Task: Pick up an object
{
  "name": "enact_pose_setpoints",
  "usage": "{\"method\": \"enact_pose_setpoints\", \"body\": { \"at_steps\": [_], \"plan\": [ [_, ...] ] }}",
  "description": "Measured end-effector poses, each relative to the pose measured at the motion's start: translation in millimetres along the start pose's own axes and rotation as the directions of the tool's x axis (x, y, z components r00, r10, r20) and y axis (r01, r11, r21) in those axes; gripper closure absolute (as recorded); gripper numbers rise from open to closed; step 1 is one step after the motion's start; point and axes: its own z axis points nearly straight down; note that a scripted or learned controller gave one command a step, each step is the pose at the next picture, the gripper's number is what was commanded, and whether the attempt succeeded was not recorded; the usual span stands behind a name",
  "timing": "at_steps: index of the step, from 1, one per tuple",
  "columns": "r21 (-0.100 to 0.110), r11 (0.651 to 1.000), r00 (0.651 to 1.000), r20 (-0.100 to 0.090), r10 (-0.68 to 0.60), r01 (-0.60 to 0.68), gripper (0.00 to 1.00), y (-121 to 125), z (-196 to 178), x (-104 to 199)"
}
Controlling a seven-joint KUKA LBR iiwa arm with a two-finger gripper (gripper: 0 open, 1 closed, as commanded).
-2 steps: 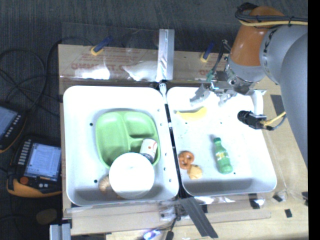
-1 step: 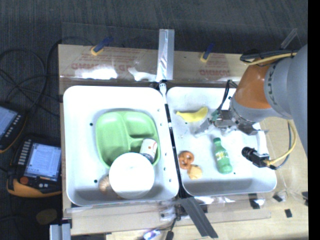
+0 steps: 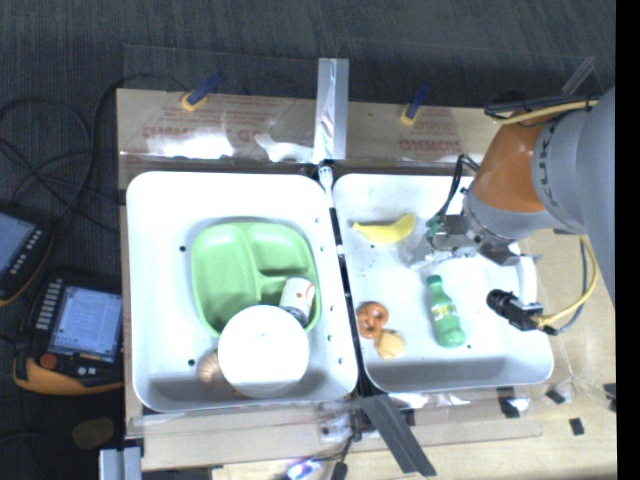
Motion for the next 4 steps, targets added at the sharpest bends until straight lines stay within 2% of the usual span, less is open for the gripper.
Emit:
{"method": "enact_pose_setpoints", "body": {
  "at_steps": [1,2,3,4],
  "plan": [
    [0.002,1.0,1.0,0.0,0.0,0.0,0.0,-0.5,1.0,0.1],
    [0.002,0.999,0.999,0.001,-0.049,0.049,0.0,-56.3,9.8,-19.1],
    [0.0,0.999,0.999,0.001,-0.049,0.049,1.0,-55.1,0.2,-19.0],
    [0.015,0.995,0.995,0.001,0.098,-0.098,1.0,-32.7,-110.4,27.3]
  ]
}}
